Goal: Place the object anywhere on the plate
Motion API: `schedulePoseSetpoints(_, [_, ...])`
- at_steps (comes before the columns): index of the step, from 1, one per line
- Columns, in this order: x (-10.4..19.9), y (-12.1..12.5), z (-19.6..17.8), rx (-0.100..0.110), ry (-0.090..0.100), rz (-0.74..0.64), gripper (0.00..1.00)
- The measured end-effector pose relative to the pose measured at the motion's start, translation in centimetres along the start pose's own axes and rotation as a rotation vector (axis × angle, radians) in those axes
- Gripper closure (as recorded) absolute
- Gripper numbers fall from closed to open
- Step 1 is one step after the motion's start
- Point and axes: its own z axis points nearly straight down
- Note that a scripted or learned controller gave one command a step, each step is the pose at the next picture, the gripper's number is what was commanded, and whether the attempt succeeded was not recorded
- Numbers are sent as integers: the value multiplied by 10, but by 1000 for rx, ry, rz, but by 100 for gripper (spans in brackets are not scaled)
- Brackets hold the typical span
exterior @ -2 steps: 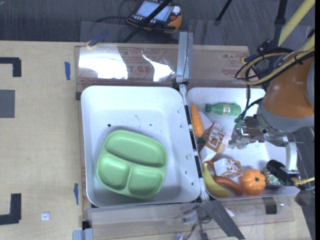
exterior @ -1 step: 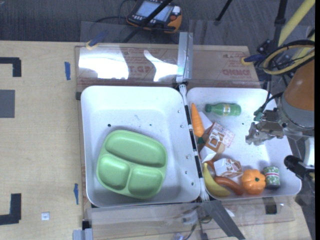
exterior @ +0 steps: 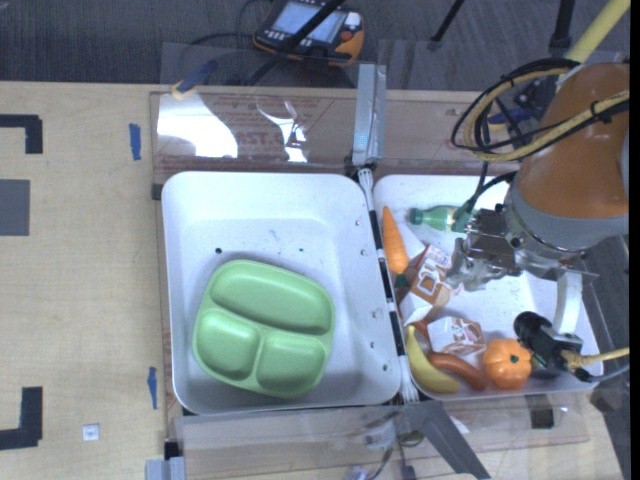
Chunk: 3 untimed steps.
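1. Pale wooden bench (exterior: 80, 268), marked with black tape corners (exterior: 25, 133) and short blue tape strips (exterior: 135, 140).
2. Left bin (exterior: 190, 208), white and shallow. A green plate (exterior: 263, 328) with three compartments lies in its near half, with nothing on it.
3. Right bin (exterior: 420, 190), touching the left bin along a central seam. All loose objects lie here, well apart from the plate.
4. Carrot (exterior: 395, 246) lies along the seam wall; a banana (exterior: 424, 365) lies at the near-left corner.
5. Printed packet (exterior: 432, 280), brown and white, lies just left of the gripper (exterior: 472, 266) and is the object closest to it. Whether the gripper grasps anything cannot be told.
6. Green bottle (exterior: 437, 217) lies on its side behind the gripper; a second packet (exterior: 462, 334) and an orange fruit (exterior: 507, 363) lie nearer the camera.
7. Arm (exterior: 580, 168), orange-banded, enters from the right.
8. Beyond the bench: dark carpet (exterior: 100, 18) and a handheld controller (exterior: 305, 26).
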Motion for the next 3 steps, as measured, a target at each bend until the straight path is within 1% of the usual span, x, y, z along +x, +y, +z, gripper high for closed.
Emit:
schedulePoseSetpoints(1, [41,29,33,2,0,-241,100])
schedulePoseSetpoints(2, [48,-11,51,4,1,-451,100])
schedulePoseSetpoints(3, [69,-15,53,3,1,-694,100])
